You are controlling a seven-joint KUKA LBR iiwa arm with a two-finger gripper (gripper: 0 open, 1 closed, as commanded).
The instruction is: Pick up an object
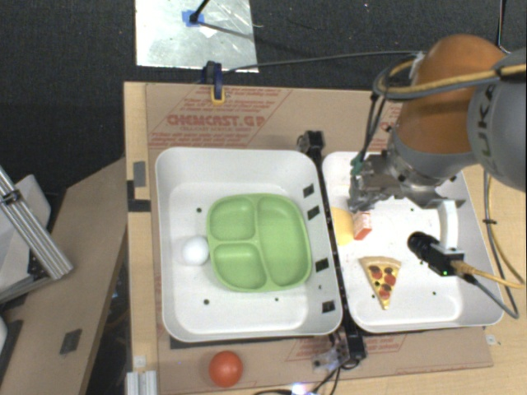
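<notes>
Grey gripper [362, 206] hangs over a half-hidden orange block [362, 225]; its grip state is unclear.

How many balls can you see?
2. A white ball lies in the left bin, touching the green tray's left edge. An orange ball sits on the bench in front of that bin. The arm may hide more in the right bin.
</notes>
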